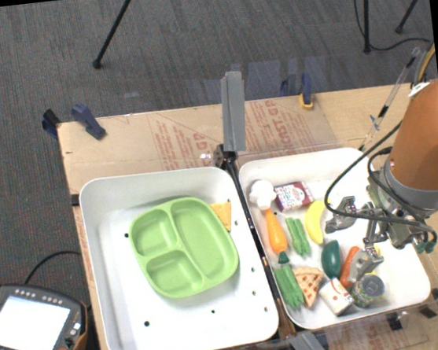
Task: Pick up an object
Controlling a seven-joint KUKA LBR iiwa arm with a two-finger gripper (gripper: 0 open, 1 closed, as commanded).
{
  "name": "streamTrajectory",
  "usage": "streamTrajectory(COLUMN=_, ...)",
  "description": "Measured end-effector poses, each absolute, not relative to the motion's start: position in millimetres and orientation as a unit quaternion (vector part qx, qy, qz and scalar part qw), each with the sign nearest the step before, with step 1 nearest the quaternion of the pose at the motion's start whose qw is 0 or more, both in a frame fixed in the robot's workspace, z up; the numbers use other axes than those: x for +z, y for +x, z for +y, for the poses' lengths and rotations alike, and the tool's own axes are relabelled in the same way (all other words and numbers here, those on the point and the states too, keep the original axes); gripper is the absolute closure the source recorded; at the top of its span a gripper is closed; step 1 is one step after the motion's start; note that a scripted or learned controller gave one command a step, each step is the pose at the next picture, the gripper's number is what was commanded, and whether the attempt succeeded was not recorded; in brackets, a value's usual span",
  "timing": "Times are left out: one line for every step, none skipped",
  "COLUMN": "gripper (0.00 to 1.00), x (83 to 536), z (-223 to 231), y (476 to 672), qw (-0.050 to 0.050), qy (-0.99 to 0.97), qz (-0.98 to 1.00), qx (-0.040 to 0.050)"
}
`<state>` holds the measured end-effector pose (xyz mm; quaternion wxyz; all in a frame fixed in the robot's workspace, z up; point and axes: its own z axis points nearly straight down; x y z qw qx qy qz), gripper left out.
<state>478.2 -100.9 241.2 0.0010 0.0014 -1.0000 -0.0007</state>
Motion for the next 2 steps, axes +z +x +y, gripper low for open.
streamTrajectory(gripper=0.00, x=91, z=-105, y=498.0, qw=0.007, qy=0.052, qz=-0.999, qx=-0.0025)
streamTrajectory(gripper=0.00, x=86, z=-86, y=487.0, qw=0.002, qy=0.061, qz=-0.998, qx=-0.0010)
